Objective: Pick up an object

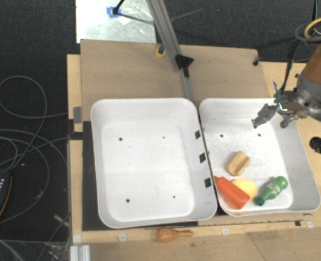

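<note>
ok so quick rundown from my end. 2 white bins side by side on the bench, left bin [144, 162] and right bin [258, 140]. My gripper [272, 117] is hanging over the upper right part of the right bin, arm coming in from the right w/ the orange band [319, 67] above the wrist. My 2 fingers are spread apart, 1 dark tip pointing left-down [260, 118] and the other a bit to the right of it, nothing between them, not touching any item afaict.

Stuff to grab is all in the right bin, 4 items total, bunched toward the near edge, well apart from me:
- 1 tan cork-shaped block [238, 163], roughly mid bin, lying tilted, on its own
- 1 red-orange carrot-like piece [230, 193] at the near left corner, right by the divider
- 1 yellow lemon-ish thing [246, 187] touching the red one on its right side
- 1 small green bottle [271, 190] lying on its side, cap end pointing to the near edge, just beside the yellow one

Outside the bins: 1 orange-brown pear-shaped thing [172, 234] lying on the bench in front of the left bin. Also 1 grey pole [166, 29] slanting down from the top to the gap btwn the bins, and loose cables [19, 118] on the dark floor at left.
</note>
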`<action>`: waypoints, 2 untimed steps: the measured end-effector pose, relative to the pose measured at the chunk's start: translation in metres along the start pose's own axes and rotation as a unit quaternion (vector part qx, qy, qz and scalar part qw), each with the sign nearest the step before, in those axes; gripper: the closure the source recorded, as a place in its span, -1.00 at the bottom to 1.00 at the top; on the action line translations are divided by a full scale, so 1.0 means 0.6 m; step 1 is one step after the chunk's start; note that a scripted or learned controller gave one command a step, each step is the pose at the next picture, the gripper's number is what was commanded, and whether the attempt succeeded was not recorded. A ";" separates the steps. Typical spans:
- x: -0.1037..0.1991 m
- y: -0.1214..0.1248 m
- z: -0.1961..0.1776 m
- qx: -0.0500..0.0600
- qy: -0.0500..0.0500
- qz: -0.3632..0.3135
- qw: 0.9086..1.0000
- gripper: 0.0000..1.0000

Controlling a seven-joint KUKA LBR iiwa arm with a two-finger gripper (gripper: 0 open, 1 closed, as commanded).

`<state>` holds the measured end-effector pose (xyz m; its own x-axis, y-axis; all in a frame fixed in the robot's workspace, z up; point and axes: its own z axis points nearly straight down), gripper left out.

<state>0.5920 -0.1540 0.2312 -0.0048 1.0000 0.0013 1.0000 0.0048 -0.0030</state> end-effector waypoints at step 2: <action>-0.011 -0.009 0.074 0.000 0.000 0.002 1.000 -1.00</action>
<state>0.5864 -0.1608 0.1866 0.0001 1.0000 0.0005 1.0000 -0.0001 -0.0033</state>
